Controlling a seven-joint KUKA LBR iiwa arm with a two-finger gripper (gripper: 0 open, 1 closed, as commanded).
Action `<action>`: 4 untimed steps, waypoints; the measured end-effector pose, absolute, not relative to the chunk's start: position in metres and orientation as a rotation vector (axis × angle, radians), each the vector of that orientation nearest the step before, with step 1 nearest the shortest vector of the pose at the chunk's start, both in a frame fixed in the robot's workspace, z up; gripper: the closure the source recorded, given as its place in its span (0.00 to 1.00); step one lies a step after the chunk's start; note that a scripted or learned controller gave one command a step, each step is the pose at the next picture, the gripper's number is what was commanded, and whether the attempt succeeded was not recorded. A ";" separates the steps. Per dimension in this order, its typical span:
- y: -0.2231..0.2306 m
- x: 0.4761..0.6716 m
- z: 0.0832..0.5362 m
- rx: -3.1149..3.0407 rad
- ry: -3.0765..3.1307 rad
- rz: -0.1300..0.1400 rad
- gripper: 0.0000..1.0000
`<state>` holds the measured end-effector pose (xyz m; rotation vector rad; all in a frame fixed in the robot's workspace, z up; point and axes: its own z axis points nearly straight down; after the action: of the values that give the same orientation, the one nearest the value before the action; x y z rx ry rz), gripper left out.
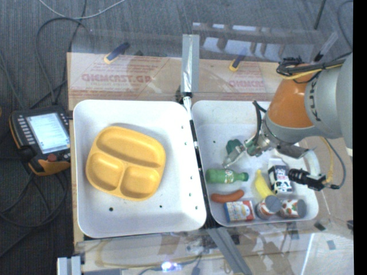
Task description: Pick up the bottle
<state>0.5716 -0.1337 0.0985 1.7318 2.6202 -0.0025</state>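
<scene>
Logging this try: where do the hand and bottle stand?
Hand low in right bin, holding nothing seen. Green bottle on its side just below it, not lifted. Sausage and can near, not blocking.

Two bins (80, 153), one bottle (226, 176), one tray (126, 162)

Faint red lettering on the clear sheet (114, 79) behind the bins appears to read "CHEMCAST GP"; other labels are illegible.

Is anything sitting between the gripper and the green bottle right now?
Nothing visible. The gripper hangs just above the green bottle in the right bin, with bare bin floor between them. The hot dog lies beyond the bottle.
</scene>
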 end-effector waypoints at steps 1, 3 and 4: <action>-0.120 0.581 0.090 1.435 2.780 -0.003 0.00; -0.140 0.641 0.101 1.194 2.888 -0.002 1.00; -0.057 0.654 0.184 1.376 2.822 0.000 1.00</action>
<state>0.6540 -0.0566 0.1842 1.3765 2.8220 0.0003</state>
